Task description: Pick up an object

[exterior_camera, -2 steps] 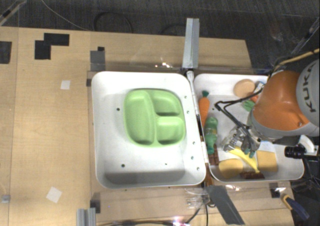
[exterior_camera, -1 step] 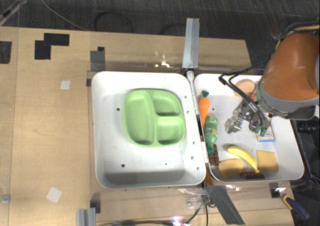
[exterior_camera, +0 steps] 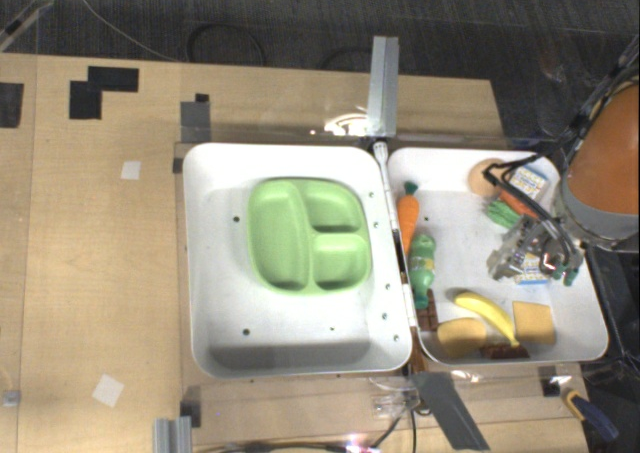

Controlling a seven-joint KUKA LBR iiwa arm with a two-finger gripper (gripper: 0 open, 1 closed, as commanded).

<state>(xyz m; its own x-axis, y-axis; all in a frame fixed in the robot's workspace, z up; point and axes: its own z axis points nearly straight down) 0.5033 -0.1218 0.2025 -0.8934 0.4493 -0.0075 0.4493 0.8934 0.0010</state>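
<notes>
- Beside the right bin (exterior_camera: 590,336), on its left and touching it along the middle wall, sits the left bin (exterior_camera: 215,341), which holds a green divided plate (exterior_camera: 307,234) lying flat near its centre.
- Over the right bin's right edge the arm (exterior_camera: 605,176) reaches in from the right, its orange band above the bin's upper right corner and its wrist angled down and leftward.
- At the arm's tip the gripper (exterior_camera: 520,261) hangs over the right bin's right half; whether its claw is open or closed I cannot tell, as cables and fittings clutter it.
- Along the right bin's left wall lie a carrot (exterior_camera: 408,216) and, just below it, a green bottle (exterior_camera: 421,266).
- Near the right bin's lower edge a banana (exterior_camera: 486,314) lies tilted, between a tan roll (exterior_camera: 460,335) and a yellow sponge block (exterior_camera: 533,322).
</notes>
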